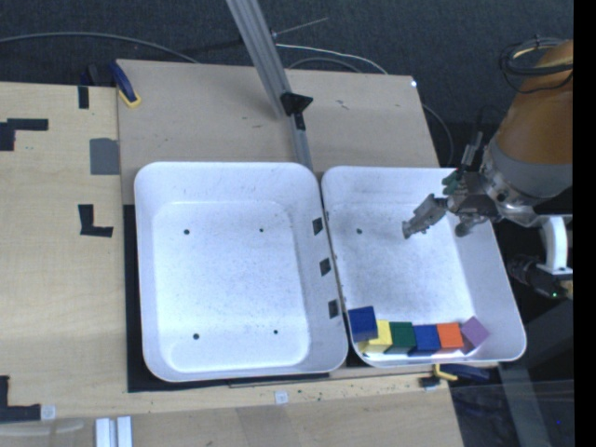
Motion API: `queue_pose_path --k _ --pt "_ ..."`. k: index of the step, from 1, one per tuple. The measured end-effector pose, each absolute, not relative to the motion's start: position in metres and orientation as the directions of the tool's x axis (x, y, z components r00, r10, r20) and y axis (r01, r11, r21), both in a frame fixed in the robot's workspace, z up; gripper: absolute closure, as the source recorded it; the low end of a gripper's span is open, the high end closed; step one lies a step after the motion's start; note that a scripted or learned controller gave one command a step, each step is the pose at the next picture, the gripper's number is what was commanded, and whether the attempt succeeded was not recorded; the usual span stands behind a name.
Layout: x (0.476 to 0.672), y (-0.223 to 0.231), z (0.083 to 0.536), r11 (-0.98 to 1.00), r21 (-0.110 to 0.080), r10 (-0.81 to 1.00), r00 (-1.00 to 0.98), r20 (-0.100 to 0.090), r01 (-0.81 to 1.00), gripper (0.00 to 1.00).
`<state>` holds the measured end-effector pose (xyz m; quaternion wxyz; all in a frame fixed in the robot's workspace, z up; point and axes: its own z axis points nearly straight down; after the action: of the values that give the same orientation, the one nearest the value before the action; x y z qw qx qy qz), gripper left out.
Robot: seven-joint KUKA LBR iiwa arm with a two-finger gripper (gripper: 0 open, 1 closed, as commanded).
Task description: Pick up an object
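the blocks (414, 335) sit in a row along the near wall of the right bin (484, 259), probably light, stiff, a bit slick. grab 1 across its flat sides. hand (438, 220) hangs above mid-bin, fingers spread, holding nothing.

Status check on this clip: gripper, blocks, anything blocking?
Gripper over right bin, nothing seen between fingers. Coloured blocks lined along the bin's near wall, untouched. Nothing between gripper and blocks.

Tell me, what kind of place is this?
Most likely a robotics lab or test bench: a robot arm reaches over two white bins on a taped plywood bench, with coloured blocks and loose cables.
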<state>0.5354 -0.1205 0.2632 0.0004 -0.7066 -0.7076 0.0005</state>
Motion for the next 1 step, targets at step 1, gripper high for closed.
queue_pose_path --k 1 --pt "0.556 -0.1035 0.1671 0.001 -0.009 1.0 -0.001 0.001 1.0 0.0"
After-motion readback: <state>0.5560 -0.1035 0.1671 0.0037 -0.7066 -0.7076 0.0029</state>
